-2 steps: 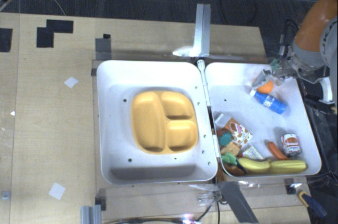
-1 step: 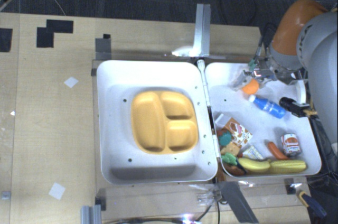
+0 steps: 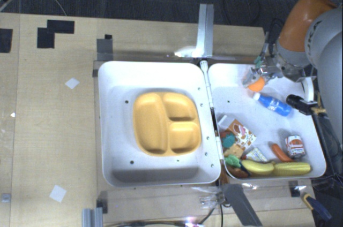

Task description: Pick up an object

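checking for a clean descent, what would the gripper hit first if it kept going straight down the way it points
Most likely the small orange object right under the gripper at the far corner of the right bin. The blue bottle lies just beside that line; depth is hard to judge.

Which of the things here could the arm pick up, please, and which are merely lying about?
Could be picked up, all in the right bin:
blue bottle
orange piece beside the pincer
two bananas
small can
snack packet

Lying about:
yellow divided tray in the left bin
black tape marks on the bench
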Tool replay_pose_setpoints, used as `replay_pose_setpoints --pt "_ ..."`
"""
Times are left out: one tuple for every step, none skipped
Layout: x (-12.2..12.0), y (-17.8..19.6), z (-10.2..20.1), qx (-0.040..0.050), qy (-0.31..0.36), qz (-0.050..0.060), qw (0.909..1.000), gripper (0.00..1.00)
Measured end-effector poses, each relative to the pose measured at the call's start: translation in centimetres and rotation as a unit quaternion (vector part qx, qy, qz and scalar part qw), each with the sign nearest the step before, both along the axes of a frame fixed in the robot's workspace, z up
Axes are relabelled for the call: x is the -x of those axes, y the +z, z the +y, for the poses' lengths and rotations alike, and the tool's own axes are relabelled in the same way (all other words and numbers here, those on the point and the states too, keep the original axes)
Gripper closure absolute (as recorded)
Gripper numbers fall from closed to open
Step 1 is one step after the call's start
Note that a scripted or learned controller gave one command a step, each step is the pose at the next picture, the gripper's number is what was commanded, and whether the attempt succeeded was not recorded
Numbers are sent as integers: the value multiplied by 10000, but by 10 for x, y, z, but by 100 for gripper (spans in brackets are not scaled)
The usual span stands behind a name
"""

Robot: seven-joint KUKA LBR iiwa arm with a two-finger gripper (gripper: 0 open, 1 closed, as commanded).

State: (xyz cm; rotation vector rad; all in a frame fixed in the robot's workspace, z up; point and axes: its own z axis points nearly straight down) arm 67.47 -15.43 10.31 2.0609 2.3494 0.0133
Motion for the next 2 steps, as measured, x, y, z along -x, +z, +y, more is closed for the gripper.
replay_pose_setpoints --pt "3 -11 -9 6 1383 50 9904 100" --pt "2 116 121 -30 501 0 9987 100"
